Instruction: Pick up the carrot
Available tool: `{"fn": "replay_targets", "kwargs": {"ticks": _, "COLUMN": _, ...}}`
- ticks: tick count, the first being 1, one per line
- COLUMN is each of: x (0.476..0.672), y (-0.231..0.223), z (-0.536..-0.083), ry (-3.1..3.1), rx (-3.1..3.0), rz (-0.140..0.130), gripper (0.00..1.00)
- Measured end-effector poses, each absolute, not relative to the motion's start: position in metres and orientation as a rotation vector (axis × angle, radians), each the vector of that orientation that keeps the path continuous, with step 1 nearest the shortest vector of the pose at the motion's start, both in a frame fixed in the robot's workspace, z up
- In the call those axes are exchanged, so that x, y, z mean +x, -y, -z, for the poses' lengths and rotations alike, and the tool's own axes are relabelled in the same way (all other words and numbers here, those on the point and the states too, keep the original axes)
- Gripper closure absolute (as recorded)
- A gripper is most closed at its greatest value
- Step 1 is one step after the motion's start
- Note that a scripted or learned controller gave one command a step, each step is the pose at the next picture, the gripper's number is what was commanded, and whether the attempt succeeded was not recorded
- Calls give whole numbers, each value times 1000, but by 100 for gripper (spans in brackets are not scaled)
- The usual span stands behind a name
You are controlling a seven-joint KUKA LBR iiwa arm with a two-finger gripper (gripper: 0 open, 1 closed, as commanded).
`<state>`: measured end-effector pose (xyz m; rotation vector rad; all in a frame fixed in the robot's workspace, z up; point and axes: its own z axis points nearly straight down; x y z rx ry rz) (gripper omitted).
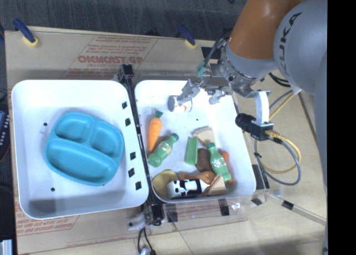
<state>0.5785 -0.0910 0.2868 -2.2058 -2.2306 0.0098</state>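
Behind bottles [210,158], blurred items overlap.

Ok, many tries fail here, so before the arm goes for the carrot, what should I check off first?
1. Carrot in view, right bin: ok.
2. Carrot top uncovered: ok.
3. Space beside carrot: not ok, green bottle lies close at its lower end and the bin wall runs along its left.
4. End effector over carrot: not ok, it sits up and to the right.
5. End effector carrying nothing: cannot tell.
6. Blue tray out of the way, left bin: ok.

orange carrot [154,131] lies lengthwise, green top up, right bin's left side
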Motion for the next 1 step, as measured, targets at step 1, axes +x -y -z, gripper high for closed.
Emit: {"fn": "replay_targets", "kwargs": {"ticks": 1, "x": 564, "y": 90, "z": -93, "ry": 2338, "rx": -2084, "rz": -16, "gripper": 0}}
